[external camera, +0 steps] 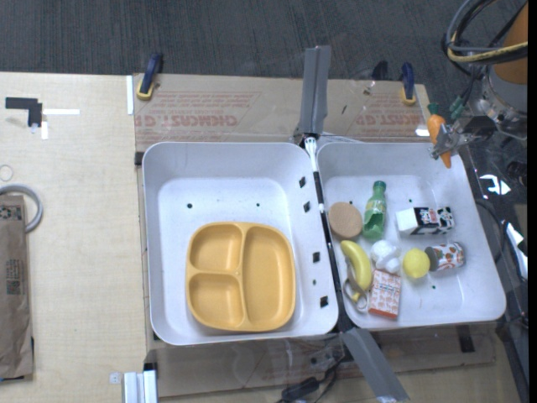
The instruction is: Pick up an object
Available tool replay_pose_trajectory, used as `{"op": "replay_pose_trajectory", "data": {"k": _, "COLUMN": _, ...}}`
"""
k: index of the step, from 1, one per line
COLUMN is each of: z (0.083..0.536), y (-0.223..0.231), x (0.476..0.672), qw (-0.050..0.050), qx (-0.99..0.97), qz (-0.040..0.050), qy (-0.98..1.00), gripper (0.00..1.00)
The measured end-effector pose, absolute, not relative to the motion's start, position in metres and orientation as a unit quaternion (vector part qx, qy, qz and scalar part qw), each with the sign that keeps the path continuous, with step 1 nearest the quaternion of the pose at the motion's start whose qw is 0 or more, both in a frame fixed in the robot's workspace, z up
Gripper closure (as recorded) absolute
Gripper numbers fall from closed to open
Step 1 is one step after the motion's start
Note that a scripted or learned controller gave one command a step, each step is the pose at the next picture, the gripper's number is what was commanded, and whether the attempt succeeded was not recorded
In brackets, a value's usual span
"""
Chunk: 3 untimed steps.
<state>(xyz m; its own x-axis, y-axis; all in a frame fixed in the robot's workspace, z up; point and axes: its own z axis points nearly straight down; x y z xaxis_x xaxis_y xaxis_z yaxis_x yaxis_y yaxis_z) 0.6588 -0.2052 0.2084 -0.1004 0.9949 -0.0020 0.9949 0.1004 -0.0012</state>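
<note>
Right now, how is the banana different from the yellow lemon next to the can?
The banana is long and curved, while the lemon is small and round. The banana lies near the right bin's left wall, beside the round brown thing; the lemon sits farther right, beside the can. Both are yellow fruit, lying in the same bin.

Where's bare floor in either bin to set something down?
Left bin: bare strip along the far wall, behind the yellow divided plate. Right bin: bare at the far end beyond the green bottle, and near the front right corner. Crowded in the middle: banana, lemon, milk carton, red packet.
</note>
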Motion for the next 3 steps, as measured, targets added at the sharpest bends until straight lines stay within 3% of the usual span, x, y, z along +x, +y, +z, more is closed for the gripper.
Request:
{"op": "replay_pose_trajectory", "data": {"k": 1, "z": 0.290, "y": -0.223, "x": 0.644, "qw": 0.001, "qx": 0.733, "qz": -0.0009, "qy": 0.680, "gripper": 0.00}}
{"op": "replay_pose_trajectory", "data": {"k": 2, "z": 0.187, "y": -0.188, "x": 0.601, "qw": 0.000, "qx": 0.722, "qz": -0.0012, "qy": 0.691, "gripper": 0.00}}
{"op": "replay_pose_trajectory", "data": {"k": 3, "z": 0.092, "y": -0.210, "x": 0.637, "qw": 0.001, "qx": 0.743, "qz": -0.0010, "qy": 0.669, "gripper": 0.00}}
